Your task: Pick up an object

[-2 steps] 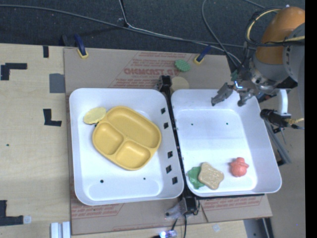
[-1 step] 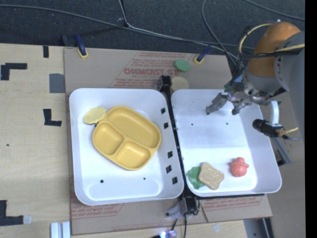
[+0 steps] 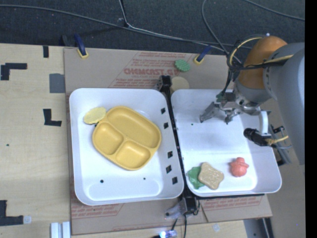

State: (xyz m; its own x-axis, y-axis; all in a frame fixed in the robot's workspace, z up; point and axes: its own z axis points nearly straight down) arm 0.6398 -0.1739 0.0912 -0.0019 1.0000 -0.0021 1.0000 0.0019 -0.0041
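Observation:
In the right bin [image 3: 198,135], a tan toast-shaped piece [image 3: 212,176] lies on a green leafy item [image 3: 193,176] near the front edge. A red toy fruit [image 3: 239,166] sits to their right. My gripper [image 3: 215,118] hangs over the back half of this bin, well behind those items. Its two fingers are spread open with nothing between them. The left bin [image 3: 81,148] holds a yellow divided tray [image 3: 127,137] and a small pale yellow disc [image 3: 94,115] at the tray's upper left.
A green textured piece [image 3: 182,65] and a beige round piece [image 3: 180,82] lie on the cardboard behind the bins. Blue-and-yellow clamps [image 3: 80,47] hold the board's back edge. Cables run across the dark floor beyond. The arm's grey body [image 3: 292,98] overhangs the right bin's right side.

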